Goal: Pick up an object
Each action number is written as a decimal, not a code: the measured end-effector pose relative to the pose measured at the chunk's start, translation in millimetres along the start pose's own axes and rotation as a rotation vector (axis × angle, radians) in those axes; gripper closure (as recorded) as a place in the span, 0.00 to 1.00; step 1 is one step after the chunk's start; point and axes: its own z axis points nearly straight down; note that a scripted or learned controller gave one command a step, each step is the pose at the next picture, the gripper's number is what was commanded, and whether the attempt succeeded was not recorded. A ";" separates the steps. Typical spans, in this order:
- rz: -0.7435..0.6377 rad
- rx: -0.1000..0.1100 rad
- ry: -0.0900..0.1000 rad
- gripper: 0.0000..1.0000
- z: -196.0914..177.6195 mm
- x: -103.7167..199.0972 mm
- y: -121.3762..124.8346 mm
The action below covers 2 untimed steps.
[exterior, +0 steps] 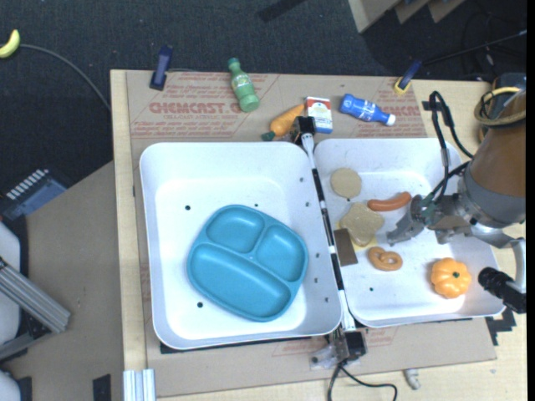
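Grey tool (405,229) above pretzel (385,260) | grip state unclear | arm (501,174) cut off right

Bench (209,107) with two bins (167,190)

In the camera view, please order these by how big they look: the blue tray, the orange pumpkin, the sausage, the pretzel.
Largest to smallest:
1. Blue tray, far the largest.
2. Orange pumpkin.
3. Sausage and pretzel: these look alike in size, the sausage longer but thinner, so I leave them unranked.
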 end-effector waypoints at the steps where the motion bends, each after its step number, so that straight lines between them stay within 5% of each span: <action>1: 0.001 -0.003 -0.002 0.00 1.1 -51.6 39.2; 2: 0.002 0.001 -0.001 0.00 43.5 -93.1 0.6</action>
